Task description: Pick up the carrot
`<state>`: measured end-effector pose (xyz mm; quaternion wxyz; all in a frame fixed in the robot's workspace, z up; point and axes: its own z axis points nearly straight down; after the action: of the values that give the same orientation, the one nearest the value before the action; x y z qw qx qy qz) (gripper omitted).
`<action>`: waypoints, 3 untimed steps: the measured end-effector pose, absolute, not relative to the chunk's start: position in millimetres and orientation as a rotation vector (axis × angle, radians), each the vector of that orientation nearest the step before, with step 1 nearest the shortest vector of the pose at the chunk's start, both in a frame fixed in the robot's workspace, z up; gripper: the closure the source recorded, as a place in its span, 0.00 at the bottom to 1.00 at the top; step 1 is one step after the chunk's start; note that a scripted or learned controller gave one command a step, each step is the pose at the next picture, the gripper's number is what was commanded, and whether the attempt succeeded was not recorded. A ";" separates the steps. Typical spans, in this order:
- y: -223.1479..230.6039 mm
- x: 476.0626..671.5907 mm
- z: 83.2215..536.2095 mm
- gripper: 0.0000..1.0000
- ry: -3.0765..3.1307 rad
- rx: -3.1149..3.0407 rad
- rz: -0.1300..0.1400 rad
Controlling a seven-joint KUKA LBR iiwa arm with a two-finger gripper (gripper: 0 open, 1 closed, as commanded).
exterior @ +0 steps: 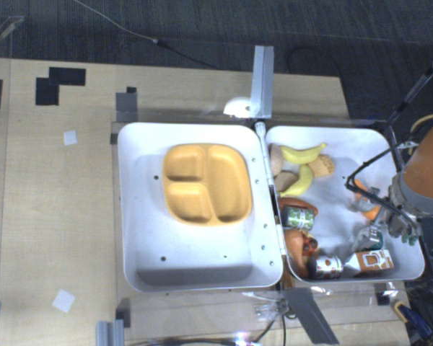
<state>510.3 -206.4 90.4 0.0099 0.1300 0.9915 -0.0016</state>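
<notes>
Reaching in over the right bin (325, 132), the arm (426, 171) covers that bin's right side, and the tool (375, 225) hangs just above the carrot (370, 209), which lies near the bin's right wall. Left of the carrot crowd two bananas (303, 153), a green can (298, 217) and a bottle (330, 267); a small carton (375, 261) lies just below it. The left bin (141, 215) holds a yellow divided plate (206, 184).

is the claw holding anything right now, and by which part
Cannot be told: the claw sits over the carrot in the right bin, hiding any grip.
</notes>
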 end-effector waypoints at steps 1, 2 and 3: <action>-205.5 513.0 102.7 1.00 3.092 0.397 -0.005; -205.3 512.7 102.3 0.00 3.093 0.397 -0.004; -197.6 548.6 89.0 0.00 3.102 0.416 -0.002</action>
<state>548.6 -197.6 89.0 0.0058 0.1328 0.9911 -0.0006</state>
